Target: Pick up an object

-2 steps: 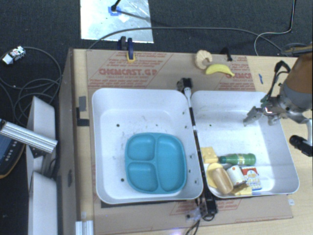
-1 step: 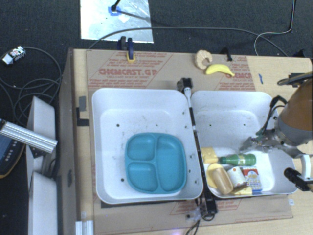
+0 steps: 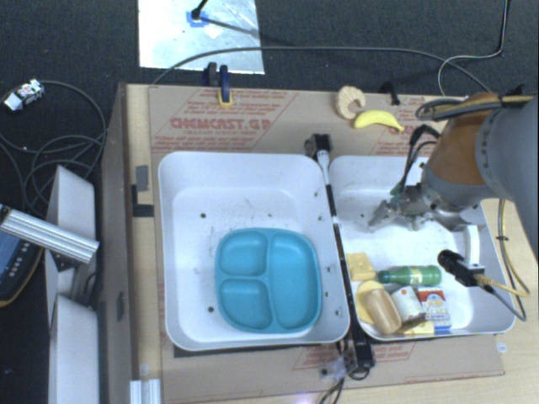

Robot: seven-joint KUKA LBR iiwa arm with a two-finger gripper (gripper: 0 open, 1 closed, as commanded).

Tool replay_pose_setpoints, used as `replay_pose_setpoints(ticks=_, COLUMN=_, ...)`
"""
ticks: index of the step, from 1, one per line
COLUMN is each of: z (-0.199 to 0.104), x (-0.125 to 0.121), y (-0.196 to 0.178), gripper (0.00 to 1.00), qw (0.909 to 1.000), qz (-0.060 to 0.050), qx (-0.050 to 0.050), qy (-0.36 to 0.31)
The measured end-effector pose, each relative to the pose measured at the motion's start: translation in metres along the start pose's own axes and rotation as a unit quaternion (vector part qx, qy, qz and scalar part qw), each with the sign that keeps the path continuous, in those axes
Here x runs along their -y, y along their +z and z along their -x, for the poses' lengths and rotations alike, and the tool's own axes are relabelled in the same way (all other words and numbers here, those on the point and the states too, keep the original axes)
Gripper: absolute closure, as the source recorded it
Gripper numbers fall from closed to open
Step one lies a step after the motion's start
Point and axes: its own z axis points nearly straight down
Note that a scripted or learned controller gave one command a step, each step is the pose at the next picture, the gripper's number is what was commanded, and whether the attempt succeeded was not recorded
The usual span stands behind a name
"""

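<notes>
Lying near the parted fingers [image 3: 379, 217] (not between them), green bottle [image 3: 410, 274]

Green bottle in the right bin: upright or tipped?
Tipped. The green bottle lies on its side in the right bin, its length running left to right.

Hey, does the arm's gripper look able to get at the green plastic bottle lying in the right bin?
Probably yes. The gripper hangs over the same white bin, above its bare floor near the green plastic bottle, which nothing covers. The red and white carton crowds its near side.
</notes>
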Motion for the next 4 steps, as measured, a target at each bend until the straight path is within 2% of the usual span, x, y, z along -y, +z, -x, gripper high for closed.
replay_pose_setpoints(ticks=1, z=0.032, x=0.109, y=0.0, gripper=0.0, qw=1.0, qz=-0.001, qx=0.001, qy=0.002)
replay_pose_setpoints(ticks=2, z=0.068, x=0.035, y=-0.03, gripper=0.0, qw=1.0, qz=0.0, qx=0.001, qy=0.0)
replay_pose_setpoints(ticks=3, z=0.058, x=0.068, y=0.0, gripper=0.0, qw=1.0, qz=-0.001, qx=0.0, qy=0.001)
replay_pose_setpoints(ticks=4, z=0.067, x=0.109, y=-0.004, gripper=0.0, qw=1.0, qz=-0.001, qx=0.001, qy=0.002)
